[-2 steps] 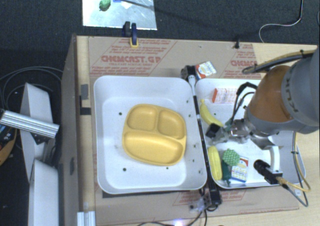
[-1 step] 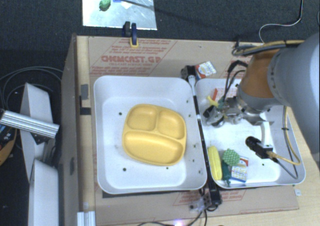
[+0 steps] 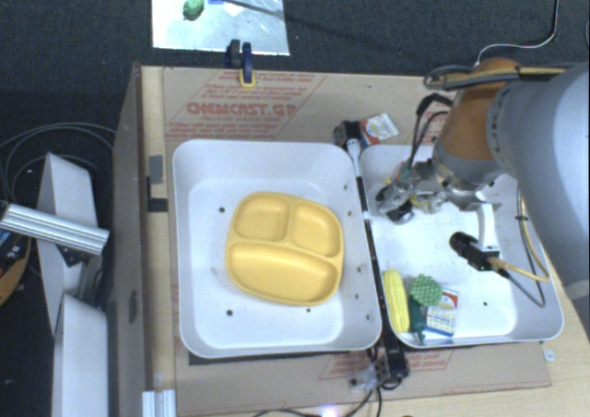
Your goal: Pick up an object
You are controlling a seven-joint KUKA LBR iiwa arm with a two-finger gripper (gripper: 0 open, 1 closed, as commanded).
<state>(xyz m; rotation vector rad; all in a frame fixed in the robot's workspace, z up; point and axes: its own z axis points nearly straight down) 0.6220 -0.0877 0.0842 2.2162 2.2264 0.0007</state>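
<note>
The arm [image 3: 544, 129] is smooth grey with 1 orange band [image 3: 468, 122] and thin cables at its wrist.

Arm [image 3: 539, 129] cut off at right edge; hides part of right bin [image 3: 530, 318]; jaws' state unclear.

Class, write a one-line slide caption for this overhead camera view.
KUKA arm's gripper lowered into the right bin near a corn cob; yellow divided plate sits in the left bin.
</note>
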